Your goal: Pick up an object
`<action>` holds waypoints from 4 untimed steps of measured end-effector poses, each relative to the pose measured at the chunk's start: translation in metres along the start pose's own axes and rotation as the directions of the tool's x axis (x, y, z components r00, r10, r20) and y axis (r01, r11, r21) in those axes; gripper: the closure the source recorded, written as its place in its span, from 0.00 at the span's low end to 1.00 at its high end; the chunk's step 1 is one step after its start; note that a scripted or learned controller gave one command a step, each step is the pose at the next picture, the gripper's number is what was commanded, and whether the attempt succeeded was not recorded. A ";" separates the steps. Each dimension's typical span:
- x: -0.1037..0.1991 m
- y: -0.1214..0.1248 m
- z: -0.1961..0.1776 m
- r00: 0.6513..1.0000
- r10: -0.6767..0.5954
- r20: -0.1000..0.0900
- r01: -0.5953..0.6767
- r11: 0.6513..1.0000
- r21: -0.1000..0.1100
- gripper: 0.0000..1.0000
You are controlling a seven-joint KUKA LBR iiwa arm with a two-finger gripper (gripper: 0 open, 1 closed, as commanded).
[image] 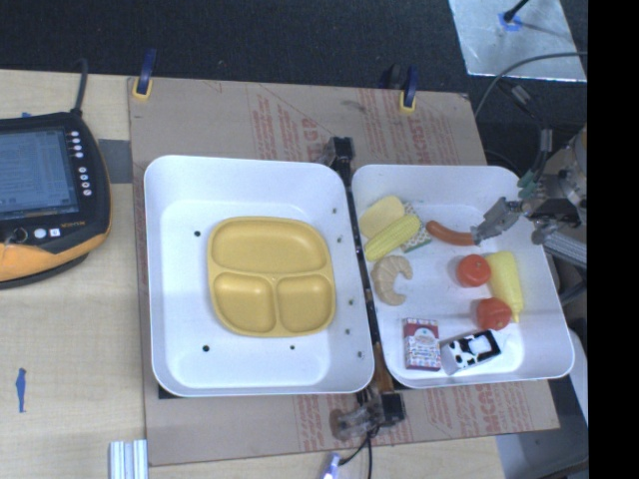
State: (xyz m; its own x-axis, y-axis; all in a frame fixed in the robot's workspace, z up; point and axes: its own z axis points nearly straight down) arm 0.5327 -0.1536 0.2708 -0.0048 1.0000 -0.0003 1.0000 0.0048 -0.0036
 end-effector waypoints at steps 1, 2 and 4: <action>-0.032 -0.001 0.081 1.000 -0.001 0.001 0.001 1.000 0.002 0.00; -0.002 -0.054 0.173 1.000 -0.002 0.001 0.002 1.000 -0.005 0.00; 0.037 0.070 0.179 1.000 0.002 -0.001 -0.002 1.000 -0.001 0.00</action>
State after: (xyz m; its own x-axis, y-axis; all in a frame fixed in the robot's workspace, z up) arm 0.6020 -0.1159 0.0921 -0.0027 1.0000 0.0010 1.0000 0.0027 -0.0023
